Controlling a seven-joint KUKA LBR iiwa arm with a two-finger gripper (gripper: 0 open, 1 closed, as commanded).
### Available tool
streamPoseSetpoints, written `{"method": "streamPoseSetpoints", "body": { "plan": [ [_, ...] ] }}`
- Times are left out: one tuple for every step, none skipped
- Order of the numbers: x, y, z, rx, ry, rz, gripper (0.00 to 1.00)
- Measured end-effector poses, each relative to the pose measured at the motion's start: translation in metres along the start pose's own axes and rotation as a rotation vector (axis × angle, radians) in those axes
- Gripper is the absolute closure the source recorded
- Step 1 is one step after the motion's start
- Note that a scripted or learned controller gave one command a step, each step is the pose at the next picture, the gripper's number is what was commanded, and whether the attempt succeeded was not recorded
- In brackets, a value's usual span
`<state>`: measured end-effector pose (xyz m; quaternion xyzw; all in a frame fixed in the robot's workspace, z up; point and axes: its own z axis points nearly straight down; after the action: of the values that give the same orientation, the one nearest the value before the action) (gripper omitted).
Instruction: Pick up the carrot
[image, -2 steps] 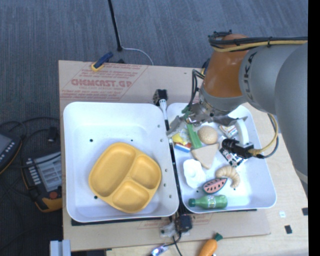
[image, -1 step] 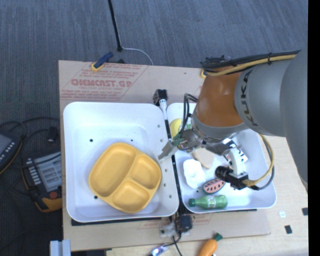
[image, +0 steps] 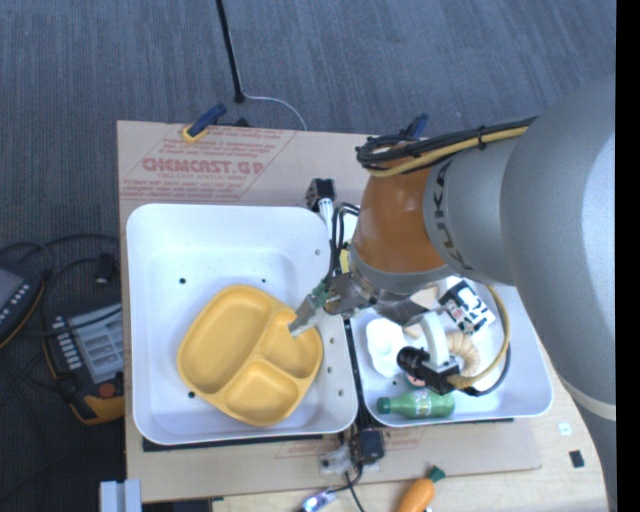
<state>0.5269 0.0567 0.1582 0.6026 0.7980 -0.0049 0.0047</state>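
Grey carpet is lying all round the bench (image: 200, 165), which is carrying two white bins side by side. I am watching the arm (image: 480, 210) reaching in from the right, crossing over the right bin (image: 530, 395) and the wall between the two. The hand (image: 303, 318) is hanging just inside the left bin (image: 200, 250), over the right rim of a yellow divided plate (image: 235, 345) that is sitting toward that bin's front. From this angle I cannot tell whether the hand is apart or together. The carrot (image: 418, 493) is lying outside both bins, at the bench's front edge, just in front of the right bin and well apart from the hand. A green bottle (image: 418, 405) is lying on its side along the right bin's front wall.
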Motion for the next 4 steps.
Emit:
{"method": "streamPoseSetpoints", "body": {
  "plan": [
    [0.002, 0.006, 0.011, -0.004, -0.008, 0.053, 0.0],
    [-0.056, -0.005, 0.039, -0.002, 0.023, -0.01, 0.0],
    [-0.106, 0.009, 0.006, -0.012, -0.001, -0.04, 0.0],
    [-0.165, 0.03, -0.024, -0.003, 0.01, -0.037, 0.0]
  ]
}}
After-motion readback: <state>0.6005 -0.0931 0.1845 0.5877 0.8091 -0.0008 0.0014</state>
